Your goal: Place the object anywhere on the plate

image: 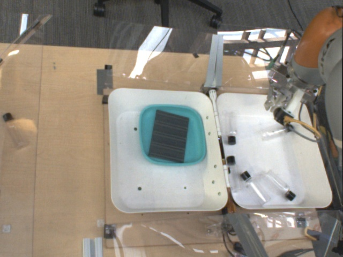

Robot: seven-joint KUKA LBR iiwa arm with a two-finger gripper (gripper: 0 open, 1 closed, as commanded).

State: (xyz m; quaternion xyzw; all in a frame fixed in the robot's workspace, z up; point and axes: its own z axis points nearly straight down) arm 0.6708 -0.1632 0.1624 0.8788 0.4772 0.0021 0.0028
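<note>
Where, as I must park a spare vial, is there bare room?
Left bin: bare floor below the teal plate and beside its left rim. Right bin: bare upper middle. Crowded: lower right bin, with capped tubes; dark block covers the plate.

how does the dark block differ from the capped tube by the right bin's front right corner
The dark block is opaque and ribbed; the capped tube is clear with a black cap. The dark block is larger than the capped tube. The dark block lies on the teal plate; the capped tube on the right bin floor. Both lie flat.
</note>
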